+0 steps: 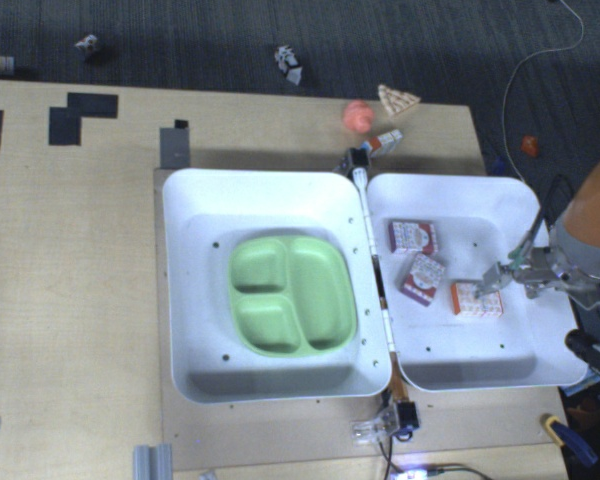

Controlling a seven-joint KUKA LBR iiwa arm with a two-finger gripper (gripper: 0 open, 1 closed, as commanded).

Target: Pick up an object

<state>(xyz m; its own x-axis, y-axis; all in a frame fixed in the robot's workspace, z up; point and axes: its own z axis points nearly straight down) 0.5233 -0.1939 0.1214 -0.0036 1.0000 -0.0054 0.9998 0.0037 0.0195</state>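
Two shallow white bins sit side by side on the wooden counter (70,268). The left bin (195,208) holds a green divided plate (292,295) lying flat near its middle. The right bin (515,363) holds three small red-and-white packets: one (412,236) near the upper left, a tilted one (423,278) just below it, and a third (477,300) to their right. The gripper (502,278) reaches in from the right, its tip just above and touching or nearly touching that third packet. A pink ball (358,116) lies on the counter beyond the bins.
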